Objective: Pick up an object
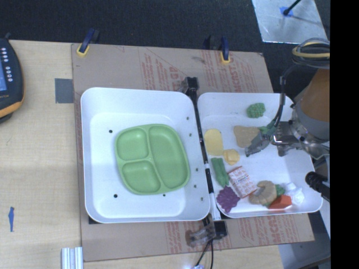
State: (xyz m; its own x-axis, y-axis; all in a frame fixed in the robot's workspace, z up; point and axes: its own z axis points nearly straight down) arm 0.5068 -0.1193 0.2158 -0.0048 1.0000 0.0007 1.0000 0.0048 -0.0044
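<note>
a wooden surface [39,167] holds two white bins. the left bin [98,206] holds a green plate [151,158]. the hand [255,145] hangs open over the right bin [224,102], beside a tan piece [244,133].

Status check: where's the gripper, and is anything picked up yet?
Gripper low in right bin, fingers open, nothing held. Tan piece right beside the fingers. Yellow pieces left of it, apart.

Pale green divided plate [152,159], white bins [95,108], purple grapes [227,197], yellow piece [213,141]
</note>
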